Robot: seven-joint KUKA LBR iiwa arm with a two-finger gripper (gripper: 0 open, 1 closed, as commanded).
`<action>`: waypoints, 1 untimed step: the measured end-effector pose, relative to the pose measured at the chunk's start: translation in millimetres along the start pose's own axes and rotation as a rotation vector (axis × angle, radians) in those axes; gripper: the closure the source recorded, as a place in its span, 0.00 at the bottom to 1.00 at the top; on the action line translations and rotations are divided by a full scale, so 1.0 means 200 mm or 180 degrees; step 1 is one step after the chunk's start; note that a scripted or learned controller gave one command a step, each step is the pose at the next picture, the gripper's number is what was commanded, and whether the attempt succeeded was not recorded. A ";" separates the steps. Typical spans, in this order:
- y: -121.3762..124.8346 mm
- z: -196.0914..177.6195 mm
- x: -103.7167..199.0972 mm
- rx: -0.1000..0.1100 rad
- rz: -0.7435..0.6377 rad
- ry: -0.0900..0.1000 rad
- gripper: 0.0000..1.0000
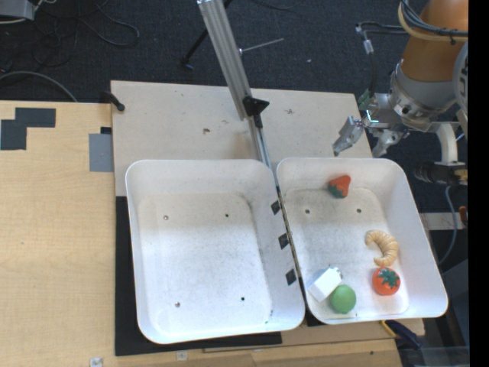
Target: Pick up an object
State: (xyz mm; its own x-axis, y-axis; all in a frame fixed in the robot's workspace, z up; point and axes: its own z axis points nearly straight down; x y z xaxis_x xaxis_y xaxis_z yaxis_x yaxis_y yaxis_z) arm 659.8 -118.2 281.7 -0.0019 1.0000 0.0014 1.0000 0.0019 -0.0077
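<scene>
Small toy foods are lying in the right-hand white plastic bin point(416, 205): a red strawberry point(339, 186) near the far wall, a tan croissant point(383, 245) and red tomato point(386, 281) along the right wall, and a green ball point(342, 299) touching a white block point(325, 283) in the near-left corner, leaving the bin's middle floor open. The grey two-finger gripper point(367, 138) is hanging above the bench just beyond the bin's far rim, gripping nothing, with its fingers spread apart.

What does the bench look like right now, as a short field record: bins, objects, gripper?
left bin: nothing visible inside
right bin: holds five items
strawberry: far end
croissant: right side
tomato: near right corner
white block: near left, touching the green ball
gripper: above the right bin's far edge, holding nothing visible
</scene>
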 end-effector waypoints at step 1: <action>0.00 -0.02 0.00 -0.0015 -0.0005 -0.0005 0.00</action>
State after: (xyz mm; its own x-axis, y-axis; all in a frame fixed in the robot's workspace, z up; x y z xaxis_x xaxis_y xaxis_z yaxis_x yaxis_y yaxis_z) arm 660.5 -118.1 284.9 -0.0034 1.0000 0.0000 1.0000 0.0034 -0.0029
